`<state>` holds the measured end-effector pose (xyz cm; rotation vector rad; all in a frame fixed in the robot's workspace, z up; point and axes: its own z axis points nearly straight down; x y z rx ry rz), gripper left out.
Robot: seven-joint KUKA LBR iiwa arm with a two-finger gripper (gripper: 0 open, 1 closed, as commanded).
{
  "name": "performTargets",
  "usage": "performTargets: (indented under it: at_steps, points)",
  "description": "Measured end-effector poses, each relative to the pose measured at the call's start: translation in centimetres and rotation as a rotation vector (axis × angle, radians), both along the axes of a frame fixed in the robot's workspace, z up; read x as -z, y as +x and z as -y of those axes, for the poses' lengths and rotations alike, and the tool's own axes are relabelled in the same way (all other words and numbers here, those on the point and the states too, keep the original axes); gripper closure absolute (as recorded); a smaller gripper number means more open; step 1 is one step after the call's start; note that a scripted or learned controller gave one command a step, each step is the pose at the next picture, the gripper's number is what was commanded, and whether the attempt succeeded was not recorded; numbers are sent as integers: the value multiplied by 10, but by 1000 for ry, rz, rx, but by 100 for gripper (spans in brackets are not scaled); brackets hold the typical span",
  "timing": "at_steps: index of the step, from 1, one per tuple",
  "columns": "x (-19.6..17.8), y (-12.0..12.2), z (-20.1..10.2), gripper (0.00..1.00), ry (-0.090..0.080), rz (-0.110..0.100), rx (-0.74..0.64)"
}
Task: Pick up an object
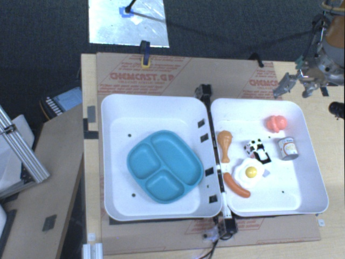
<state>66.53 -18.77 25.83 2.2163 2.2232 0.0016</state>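
Nothing lifted yet: you have the whole pick left to do.

Your pincer hangs past the right bin's far corner, fingers spread, gripping nothing. Inside that bin, largest to smallest: fried egg, drumstick, sausage, pink lump, small can, black-and-white toy. All lie loose, near one another.

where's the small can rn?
In the camera view, the small can lies in the right bin, near its right wall, just below the pink toy and right of the black-and-white toy.
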Motion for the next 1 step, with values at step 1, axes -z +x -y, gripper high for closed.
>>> performTargets:
  at_steps: [1]
  points:
    - [41, -1, 2, 0, 0, -3, 1]
